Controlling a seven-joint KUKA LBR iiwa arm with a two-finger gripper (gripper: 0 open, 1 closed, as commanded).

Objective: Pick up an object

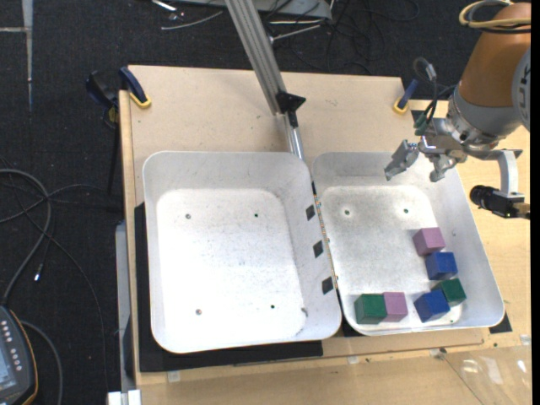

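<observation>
Gripper (419, 163) open, empty, above right bin's (354, 171) far edge. Blocks clustered along near right corner: purple block (429, 240), blue (440, 265), green (369, 308), pink (395, 305).

Blocks (422, 281) clustered in right bin (363, 226), near front-right corner; left bin (169, 226) alongside.

White bins (228, 251) — speckled (faintly) — purple (429, 240), blue (440, 265), green (369, 308) blocks.
</observation>
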